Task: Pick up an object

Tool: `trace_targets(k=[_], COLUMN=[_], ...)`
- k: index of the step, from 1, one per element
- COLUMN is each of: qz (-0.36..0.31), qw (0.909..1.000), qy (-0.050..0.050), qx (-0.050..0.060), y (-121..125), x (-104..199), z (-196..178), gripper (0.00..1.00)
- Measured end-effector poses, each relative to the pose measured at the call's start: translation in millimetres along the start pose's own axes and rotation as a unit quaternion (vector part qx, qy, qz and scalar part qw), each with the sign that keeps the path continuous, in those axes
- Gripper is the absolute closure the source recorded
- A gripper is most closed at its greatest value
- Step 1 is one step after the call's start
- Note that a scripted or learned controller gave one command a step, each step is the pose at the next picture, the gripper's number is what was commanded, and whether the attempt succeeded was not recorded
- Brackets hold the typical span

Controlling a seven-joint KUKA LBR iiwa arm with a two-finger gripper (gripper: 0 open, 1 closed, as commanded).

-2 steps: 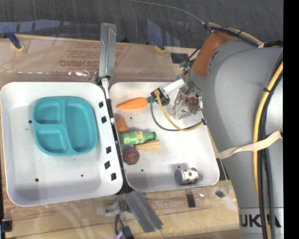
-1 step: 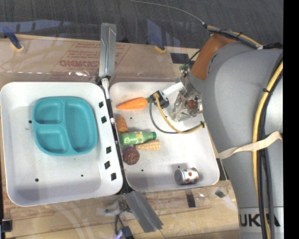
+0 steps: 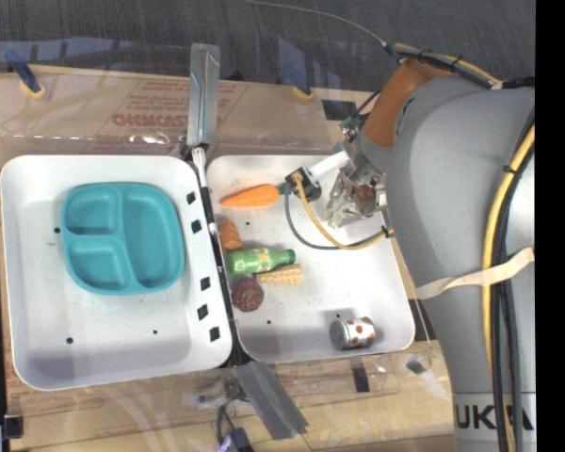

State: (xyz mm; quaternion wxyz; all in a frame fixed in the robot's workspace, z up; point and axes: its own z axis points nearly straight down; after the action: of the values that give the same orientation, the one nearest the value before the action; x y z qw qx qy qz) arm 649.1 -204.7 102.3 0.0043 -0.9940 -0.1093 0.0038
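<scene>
1. Table (image 3: 94, 102): brown top carrying two shallow white bins side by side; a clear sheet with red print lies across its far part.
2. Left bin (image 3: 38, 347): holds a teal divided plate (image 3: 122, 236), three compartments, lying flat toward the far half of the bin.
3. Right bin (image 3: 377, 281): holds all the loose items.
4. Carrot (image 3: 251, 196): orange, lying on its side at the far left of the right bin, green stub end pointing right.
5. Green bottle (image 3: 260, 260): lying on its side near the bin's left wall, cap end pointing right.
6. Just beside the bottle on its near side, a small yellow corn cob (image 3: 281, 276); a dark red round piece (image 3: 249, 295) sits left of the cob and nearer still.
7. A small brown item (image 3: 229, 234) lies against the left wall, between carrot and bottle.
8. Small can (image 3: 352, 331): on its side near the near right corner, well apart from the rest.
9. Arm (image 3: 461, 186): grey, orange band at the wrist, reaching in from the right over the far right of the right bin.
10. Hand (image 3: 344, 205): low over the far right part of the bin, right of the carrot's tip; cannot tell how wide it stands, and nothing is seen in it.
11. A yellow cable (image 3: 306, 232) loops from the hand across the bin floor.
</scene>
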Motion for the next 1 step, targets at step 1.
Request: trace_targets(k=[1], qz=[0.004], qw=[1.0000], qy=[0.001], qx=[-0.002], y=[2.4], x=[0.4], z=[10.7], gripper=[1.00])
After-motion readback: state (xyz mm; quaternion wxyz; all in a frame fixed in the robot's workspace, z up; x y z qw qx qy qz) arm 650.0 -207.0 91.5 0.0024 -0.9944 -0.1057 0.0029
